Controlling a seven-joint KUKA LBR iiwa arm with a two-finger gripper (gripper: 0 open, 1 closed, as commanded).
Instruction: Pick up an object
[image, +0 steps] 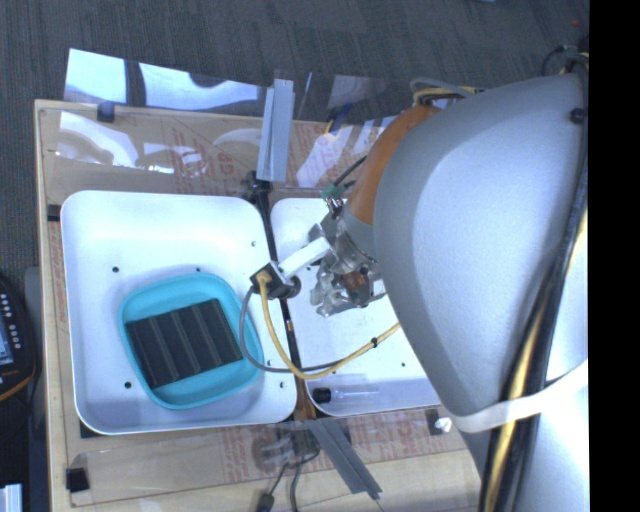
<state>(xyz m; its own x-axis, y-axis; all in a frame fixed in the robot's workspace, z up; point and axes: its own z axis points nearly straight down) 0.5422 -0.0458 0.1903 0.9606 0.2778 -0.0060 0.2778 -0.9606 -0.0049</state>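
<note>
A turquoise tray with a dark ribbed insert lies in the left bin, toward its front. The grey arm with its orange band comes in from the right and covers most of the right bin. Its gripper hangs low over the right bin's left half, near the divider. I see nothing held at the gripper. A clear tube-like item lies at the right bin's front edge.
A yellow cable loops from the gripper area across the divider and over the right bin's floor. A grey metal post stands behind the bins. Plastic-covered cardboard lines the bench around both bins.
</note>
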